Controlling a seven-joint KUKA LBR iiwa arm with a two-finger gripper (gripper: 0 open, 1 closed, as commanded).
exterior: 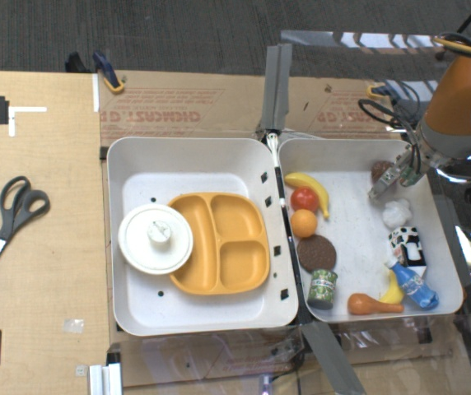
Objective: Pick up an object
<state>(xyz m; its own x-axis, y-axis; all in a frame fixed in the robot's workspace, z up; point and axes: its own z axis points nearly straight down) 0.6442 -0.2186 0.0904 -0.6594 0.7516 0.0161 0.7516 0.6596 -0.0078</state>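
Bananas [314,189]: two; tomato [305,198], orange [304,223]: one each.

One fixed camera looks down on the bench [38,303] from above at a slant, near enough that the two bins take up most of the frame's middle and right. The left bin [120,220] sits at centre, the right bin [351,151] toward the right edge. The far side of the bench lies along the top of the frame, with dark floor [178,15] beyond. The arm [458,97] enters at upper right.
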